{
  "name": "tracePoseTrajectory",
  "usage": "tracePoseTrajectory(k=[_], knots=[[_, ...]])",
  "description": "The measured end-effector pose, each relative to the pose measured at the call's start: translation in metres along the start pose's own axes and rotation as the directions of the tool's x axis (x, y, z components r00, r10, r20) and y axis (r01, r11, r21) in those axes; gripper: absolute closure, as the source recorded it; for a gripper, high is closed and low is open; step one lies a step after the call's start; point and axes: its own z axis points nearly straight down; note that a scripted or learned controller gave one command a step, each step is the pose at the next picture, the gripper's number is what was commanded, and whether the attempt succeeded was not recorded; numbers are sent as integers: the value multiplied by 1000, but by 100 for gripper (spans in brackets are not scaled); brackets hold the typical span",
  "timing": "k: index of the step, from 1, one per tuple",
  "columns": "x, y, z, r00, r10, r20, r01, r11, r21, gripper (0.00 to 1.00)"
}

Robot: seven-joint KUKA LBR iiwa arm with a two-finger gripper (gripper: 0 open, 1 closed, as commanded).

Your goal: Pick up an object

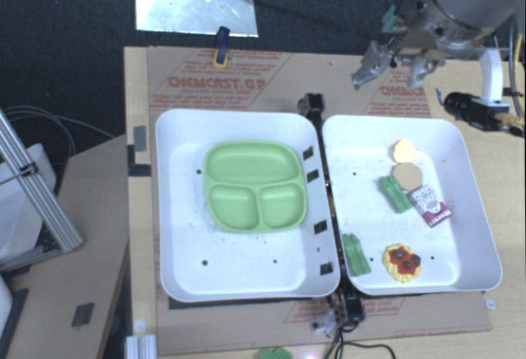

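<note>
Your gripper [393, 71] hangs above the far edge of the right bin [468, 156], its two metal fingers spread apart with nothing between them, below the grey wrist and orange band. Nothing is lifted yet. Below and nearer to you, the right bin, a shallow white plastic tray, holds a loose cluster: a pale yellow rounded piece [403, 151] farthest away, a tan round disc [407, 177] touching it, a ribbed green strip [394, 194] just left of the disc, and a flat red and white packet [430, 204] just right. Near the front sit a second green strip [356, 255] by the left wall and a small yellow toy pizza with red topping [402, 262]. All look like light, stiff plastic play food, probably smooth and a little slippery. The green strip by the disc seems the easiest to take, pinched across its narrow width. The left bin [177, 185] holds a pale green divided plate [253, 186], glossy and rigid.
</note>
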Motion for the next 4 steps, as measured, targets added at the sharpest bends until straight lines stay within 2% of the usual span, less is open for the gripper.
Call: tracePoseTrajectory(k=[1, 2, 3, 4], knots=[[33, 26, -41, 1000, 6, 1, -6, 1000, 7, 0], [31, 25, -49, 1000, 5, 3, -5, 1000, 8, 100], [61, -21, 140, 1000, 9, 2, -9, 999, 32, 100], [112, -8, 189, 1000, 6, 0, -6, 1000, 19, 100]])
